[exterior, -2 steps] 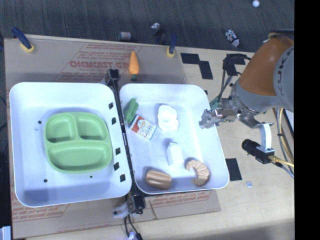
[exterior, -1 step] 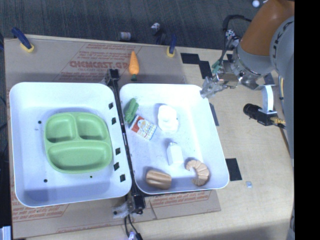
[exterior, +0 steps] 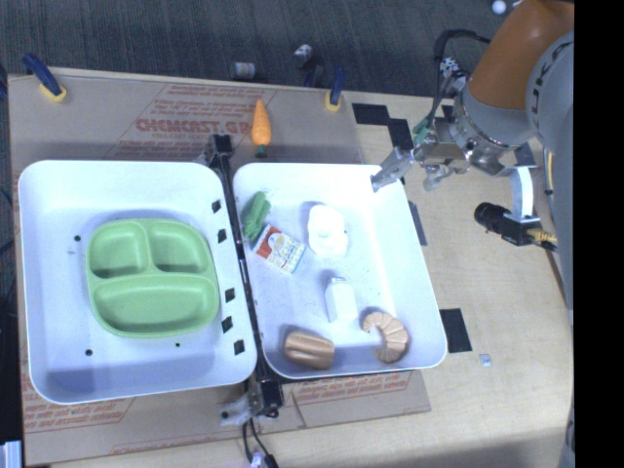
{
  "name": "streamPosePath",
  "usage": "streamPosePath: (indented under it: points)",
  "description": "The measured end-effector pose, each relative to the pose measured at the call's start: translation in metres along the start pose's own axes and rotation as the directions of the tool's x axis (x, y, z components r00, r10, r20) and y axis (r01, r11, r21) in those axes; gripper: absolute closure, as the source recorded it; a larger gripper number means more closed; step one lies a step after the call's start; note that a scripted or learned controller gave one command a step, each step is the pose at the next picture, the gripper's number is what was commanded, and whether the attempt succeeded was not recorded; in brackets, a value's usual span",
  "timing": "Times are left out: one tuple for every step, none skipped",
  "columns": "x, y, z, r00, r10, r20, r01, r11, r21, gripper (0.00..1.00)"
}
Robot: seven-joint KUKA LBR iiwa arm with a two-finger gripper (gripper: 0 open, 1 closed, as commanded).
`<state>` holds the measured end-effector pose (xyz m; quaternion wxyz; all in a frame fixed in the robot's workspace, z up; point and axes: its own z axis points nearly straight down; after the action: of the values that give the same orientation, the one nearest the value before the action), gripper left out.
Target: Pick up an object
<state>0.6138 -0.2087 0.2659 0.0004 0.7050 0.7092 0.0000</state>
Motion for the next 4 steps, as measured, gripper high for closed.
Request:
streamPosePath:
  points:
    - [0.065,0.005,0.168,1.000,0.000,-0.001,0.000,1.000,0.002,0.00]
    - [0.065,0.006,0.157,1.000,-0.003,-0.001,0.003,1.000,0.002,1.00]
    - [0.077,-0.053,0.064,1.000,0.002,0.000,-0.002,1.000,0.000,1.00]
    - [0.047,-0.137,0.020,1.000,0.002,0.000,-0.002,1.000,0.000,1.00]
